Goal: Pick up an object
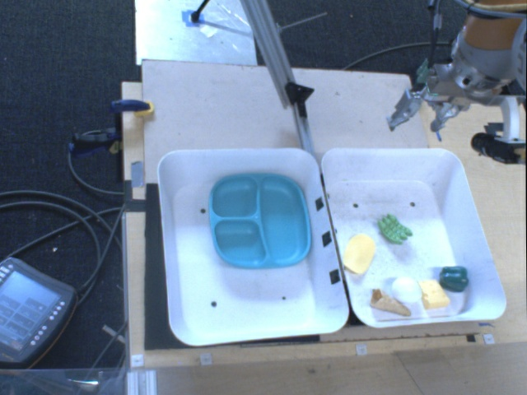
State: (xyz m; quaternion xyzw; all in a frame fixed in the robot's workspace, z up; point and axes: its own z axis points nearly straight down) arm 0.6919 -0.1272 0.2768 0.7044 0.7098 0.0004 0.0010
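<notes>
You have six small pieces in the right white bin [473, 212]: a green ridged leaf-like piece [395, 229] mid-bin, a pale yellow flat oval piece [359, 253] by its left wall, and along the near edge a tan wedge [389, 303], a white ball [404, 288], a yellow block [434, 295] and a dark green lump [453, 279]. The left white bin [177, 245] carries a blue three-compartment plastic plate [259, 220]. Both sit on your pale wooden desk [214, 105], on dark carpet. The jaws [422, 112] hang parted over the desk's far right edge, beyond the right bin, holding nothing. A slanted grey metal pole [272, 44] crosses the far edge. Cables and a handheld pendant [29, 307], partly cut off, lie left.
</notes>
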